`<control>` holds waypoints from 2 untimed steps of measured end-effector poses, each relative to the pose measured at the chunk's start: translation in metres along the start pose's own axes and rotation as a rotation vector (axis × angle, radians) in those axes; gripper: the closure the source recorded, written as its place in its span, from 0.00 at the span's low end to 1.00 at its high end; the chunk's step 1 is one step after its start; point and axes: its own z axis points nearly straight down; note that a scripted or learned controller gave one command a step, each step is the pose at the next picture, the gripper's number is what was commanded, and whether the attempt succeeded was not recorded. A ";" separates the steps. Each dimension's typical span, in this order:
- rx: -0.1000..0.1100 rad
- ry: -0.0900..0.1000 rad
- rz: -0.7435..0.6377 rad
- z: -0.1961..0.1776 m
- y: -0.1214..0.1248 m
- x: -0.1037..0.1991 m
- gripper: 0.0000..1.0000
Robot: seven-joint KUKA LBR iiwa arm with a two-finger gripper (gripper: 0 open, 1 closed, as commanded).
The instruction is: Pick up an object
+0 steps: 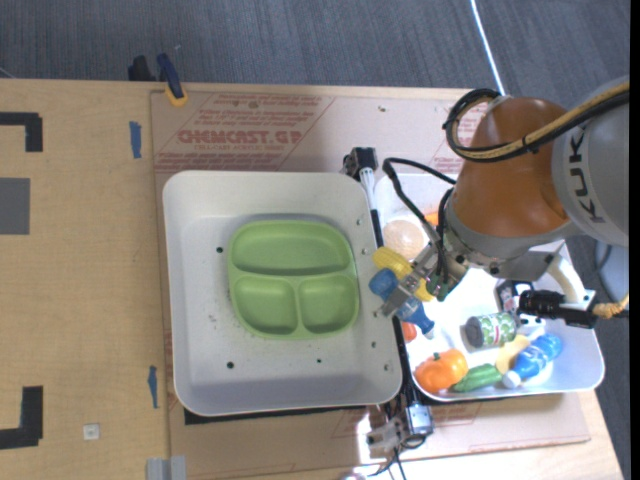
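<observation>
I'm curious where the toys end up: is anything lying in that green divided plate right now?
No, the green divided plate in the left bin shows three bare compartments; the toys sit in the right bin.

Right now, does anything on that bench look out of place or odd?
One thing: a blue and yellow toy sits across the wall between the two bins, right at the gripper. The green plate lies flat in the left bin.

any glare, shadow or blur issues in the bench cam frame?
Camera view: even, soft lighting; mild sheen on the orange band of the grey arm; faint shadow along the rim of the left shallow white bin; green three-compartment plastic tray sharp; small toys under the gripper slightly soft.
</observation>
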 end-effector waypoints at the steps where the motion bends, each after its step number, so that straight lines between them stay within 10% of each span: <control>1: 0.003 0.003 -0.259 0.000 -0.071 -0.017 1.00; 2: 0.002 0.003 -0.259 0.000 -0.071 -0.017 0.00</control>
